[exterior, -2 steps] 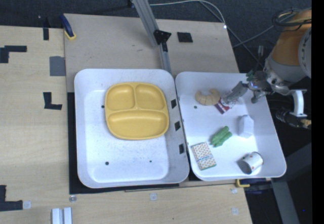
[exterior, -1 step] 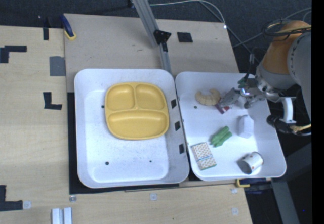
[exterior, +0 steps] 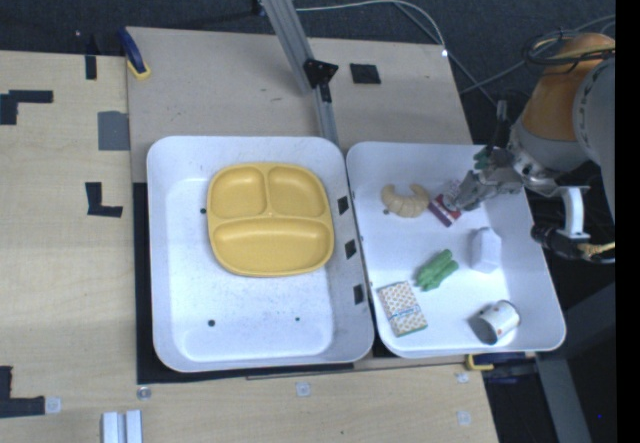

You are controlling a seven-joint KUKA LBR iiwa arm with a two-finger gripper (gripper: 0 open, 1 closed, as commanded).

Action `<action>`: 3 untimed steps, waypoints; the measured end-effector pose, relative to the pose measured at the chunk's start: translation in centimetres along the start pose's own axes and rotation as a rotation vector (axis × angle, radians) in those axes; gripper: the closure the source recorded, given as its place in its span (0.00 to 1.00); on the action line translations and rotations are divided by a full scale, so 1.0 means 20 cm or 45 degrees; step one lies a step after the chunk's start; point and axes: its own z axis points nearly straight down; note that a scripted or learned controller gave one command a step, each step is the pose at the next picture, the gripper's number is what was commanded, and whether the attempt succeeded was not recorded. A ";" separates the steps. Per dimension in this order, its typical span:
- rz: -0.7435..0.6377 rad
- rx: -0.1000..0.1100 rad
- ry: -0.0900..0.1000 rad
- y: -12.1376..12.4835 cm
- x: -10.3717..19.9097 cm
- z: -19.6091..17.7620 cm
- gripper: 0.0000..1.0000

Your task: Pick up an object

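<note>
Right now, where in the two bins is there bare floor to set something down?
Left bin: the strip below the yellow tray is bare. Right bin: crowded by the croissant, green toy, white block, cup, packet and gripper; only small gaps between them.

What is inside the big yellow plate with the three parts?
Nothing that I can see. The yellow plate lies in the left bin, and all three of its compartments show bare yellow. What is under the plate stays hidden.
</note>
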 end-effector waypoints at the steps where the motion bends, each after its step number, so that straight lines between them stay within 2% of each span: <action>1: 0.003 -0.006 0.000 0.01 -0.02 -0.31 1.00; 2: 0.001 -0.008 0.000 0.05 -0.02 -0.62 1.00; 3: 0.002 -0.004 0.001 0.05 -0.01 -0.79 1.00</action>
